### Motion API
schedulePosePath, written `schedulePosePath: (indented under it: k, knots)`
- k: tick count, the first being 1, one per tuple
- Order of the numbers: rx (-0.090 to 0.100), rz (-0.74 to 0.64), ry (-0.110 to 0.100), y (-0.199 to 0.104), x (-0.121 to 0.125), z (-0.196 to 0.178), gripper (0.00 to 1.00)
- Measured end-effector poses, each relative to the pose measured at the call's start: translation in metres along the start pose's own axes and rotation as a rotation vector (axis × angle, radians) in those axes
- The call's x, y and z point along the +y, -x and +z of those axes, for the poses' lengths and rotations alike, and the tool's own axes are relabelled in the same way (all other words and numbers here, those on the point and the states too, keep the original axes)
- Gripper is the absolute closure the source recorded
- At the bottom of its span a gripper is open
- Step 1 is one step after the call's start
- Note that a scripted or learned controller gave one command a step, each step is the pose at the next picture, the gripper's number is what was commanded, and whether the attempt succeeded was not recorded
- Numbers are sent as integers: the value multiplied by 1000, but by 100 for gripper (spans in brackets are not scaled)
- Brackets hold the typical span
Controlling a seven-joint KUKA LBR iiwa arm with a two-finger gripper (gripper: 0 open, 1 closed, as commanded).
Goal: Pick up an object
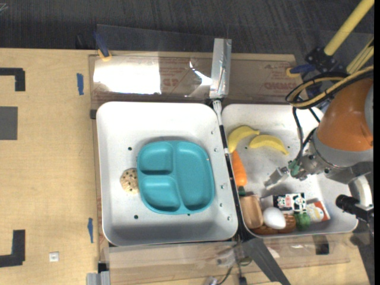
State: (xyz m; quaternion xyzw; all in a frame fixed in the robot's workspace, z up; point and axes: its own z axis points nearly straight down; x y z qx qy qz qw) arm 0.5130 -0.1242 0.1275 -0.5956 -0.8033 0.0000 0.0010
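Clutter is all on the right side of the frame: the right bin (309,119) holds two bananas (256,139) near its upper left, an orange carrot-like piece (238,170) along its left wall, and a packed row along the bottom edge: a brown block (251,210), a white egg (274,218), a small black-and-white carton (290,202) and something green (303,220) beside a red-and-white packet (319,209). The left bin (113,135) carries a teal divided tray (176,176) with a cookie (129,180) touching its left rim.

The gripper (278,176) hangs over the bare middle of the right bin, below the bananas and just above the carton in the picture. Its fingers look parted, with nothing between them, though from this slant they are small and I would not swear to the gap. Nothing is held.

My guess is that the arm is settling on a target, so any of these things could serve. The bottom row is a poor choice: the pieces touch one another, and fingers coming down there would likely land on a neighbour or wedge against the bin wall. The lower banana lies with open floor around it, near the gripper, and looks the better bet. To do it well, turn the fingers across the banana's narrow width rather than along its curve, centre over its thick middle, go down until the tips straddle it, close fully, then lift straight up.
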Motion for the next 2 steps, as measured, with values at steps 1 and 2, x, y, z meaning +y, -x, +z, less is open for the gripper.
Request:
schedulePosePath:
  k: [1, 2]
  knots:
    - [-7, -51, 10, -11, -29, 40, 0]
    - [-3, -35, 7, -7, -24, 40, 0]
